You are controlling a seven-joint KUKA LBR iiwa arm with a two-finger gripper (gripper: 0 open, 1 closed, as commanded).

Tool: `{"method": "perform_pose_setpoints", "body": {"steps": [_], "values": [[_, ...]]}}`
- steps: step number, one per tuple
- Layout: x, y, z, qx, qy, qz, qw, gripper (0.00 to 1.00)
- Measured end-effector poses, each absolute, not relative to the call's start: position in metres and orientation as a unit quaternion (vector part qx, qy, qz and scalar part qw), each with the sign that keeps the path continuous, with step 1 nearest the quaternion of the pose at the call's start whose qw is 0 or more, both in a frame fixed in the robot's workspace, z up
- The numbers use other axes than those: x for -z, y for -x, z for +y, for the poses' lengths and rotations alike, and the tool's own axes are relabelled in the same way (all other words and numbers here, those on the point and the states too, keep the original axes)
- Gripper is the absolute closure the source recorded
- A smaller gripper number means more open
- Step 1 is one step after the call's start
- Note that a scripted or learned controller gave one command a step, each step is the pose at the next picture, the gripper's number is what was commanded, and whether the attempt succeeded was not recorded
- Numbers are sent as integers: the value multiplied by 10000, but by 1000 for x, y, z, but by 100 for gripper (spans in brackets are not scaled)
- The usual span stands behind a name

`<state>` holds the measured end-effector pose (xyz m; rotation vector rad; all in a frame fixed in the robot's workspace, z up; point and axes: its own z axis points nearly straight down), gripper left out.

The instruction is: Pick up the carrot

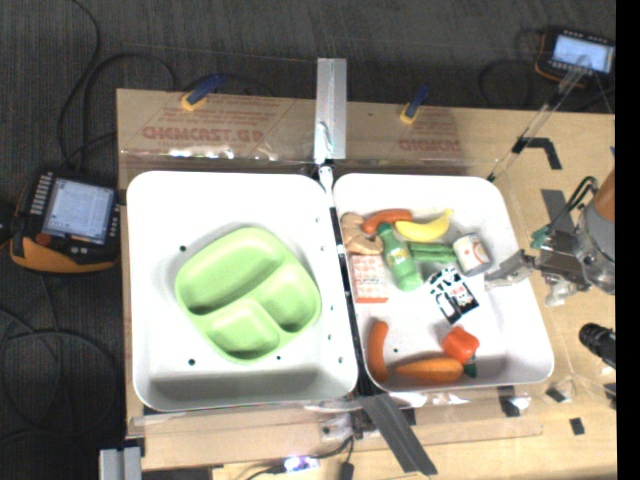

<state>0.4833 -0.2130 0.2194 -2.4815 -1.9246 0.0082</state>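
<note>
The carrot (pixel 425 371) is a long orange piece with a small green stub at its right end. It lies flat along the front wall of the right bin (pixel 520 318). The gripper (pixel 512 268) hangs over that bin's right side, pointing left, well above and to the right of the carrot. Nothing shows in its grasp. The grey arm (pixel 585 253) comes in from the right edge.
Close around the carrot lie a red pepper (pixel 460 343) and a curved red-orange sausage (pixel 377 343). Further back lie a banana (pixel 422 228), a green bottle (pixel 400 263), a black-and-white carton (pixel 453 293) and other toy foods. The left bin holds a green divided plate (pixel 247 293).
</note>
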Motion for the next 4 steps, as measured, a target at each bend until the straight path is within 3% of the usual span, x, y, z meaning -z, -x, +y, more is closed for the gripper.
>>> {"method": "perform_pose_setpoints", "body": {"steps": [1,2,3,4], "values": [[-114,-482,-123,-34,9331,-3597,19,0],[-122,-480,-122,-69,9328,-3602,33,100],[-89,-492,-127,10,8367,-5477,-5,100],[-183,-496,-92,-26,8475,-5308,6,100]]}}
